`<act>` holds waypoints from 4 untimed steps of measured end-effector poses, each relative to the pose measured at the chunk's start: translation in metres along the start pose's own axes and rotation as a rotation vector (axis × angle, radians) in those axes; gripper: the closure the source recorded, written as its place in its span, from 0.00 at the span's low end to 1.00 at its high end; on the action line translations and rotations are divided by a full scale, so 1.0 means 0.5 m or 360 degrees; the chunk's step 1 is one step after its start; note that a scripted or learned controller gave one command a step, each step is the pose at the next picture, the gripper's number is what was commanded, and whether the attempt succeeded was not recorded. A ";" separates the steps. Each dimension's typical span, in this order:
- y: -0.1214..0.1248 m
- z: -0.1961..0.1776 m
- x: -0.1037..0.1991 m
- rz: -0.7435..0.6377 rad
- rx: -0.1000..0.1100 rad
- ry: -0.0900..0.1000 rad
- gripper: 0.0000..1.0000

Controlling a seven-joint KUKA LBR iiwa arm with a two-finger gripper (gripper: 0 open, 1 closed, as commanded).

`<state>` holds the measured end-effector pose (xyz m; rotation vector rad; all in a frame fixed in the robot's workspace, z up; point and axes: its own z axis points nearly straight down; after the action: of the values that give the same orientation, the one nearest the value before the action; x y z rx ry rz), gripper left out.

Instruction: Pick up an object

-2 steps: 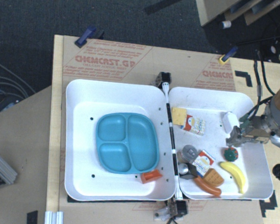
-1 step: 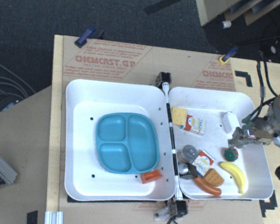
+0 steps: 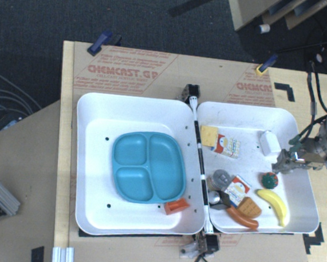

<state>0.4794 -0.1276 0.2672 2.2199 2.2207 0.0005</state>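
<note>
My gripper (image 3: pixel 282 164) reaches in from the right over the right bin (image 3: pixel 251 114), close to its right wall. Just below and left of it lies a small green and red ball (image 3: pixel 270 180). A white block (image 3: pixel 269 143) rests just above and left of the gripper. A banana (image 3: pixel 275 205) lies near the bin's front right corner. Beside it are a red sausage (image 3: pixel 242 217), a brown cracker (image 3: pixel 250 207), a red and white box (image 3: pixel 236 191) and a grey round piece (image 3: pixel 221 178). A yellow and white packet (image 3: pixel 220 141) lies at the bin's left.
The left bin (image 3: pixel 95 121) holds a blue divided plate (image 3: pixel 148 166) and a small orange block (image 3: pixel 176 206) at the plate's front right. A black hinge strip (image 3: pixel 198 154) runs between the bins. Cables hang at the far right.
</note>
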 end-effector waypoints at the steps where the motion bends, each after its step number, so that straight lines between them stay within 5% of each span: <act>1: 0.000 0.006 0.009 0.0000 0.0004 0.0002 1.00; 3: 0.000 0.007 -0.051 0.0001 0.0000 -0.0001 1.00; 4: -0.001 0.086 -0.009 0.0000 0.0006 0.0003 1.00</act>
<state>0.4788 -0.1322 0.2243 2.2228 2.2236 -0.0013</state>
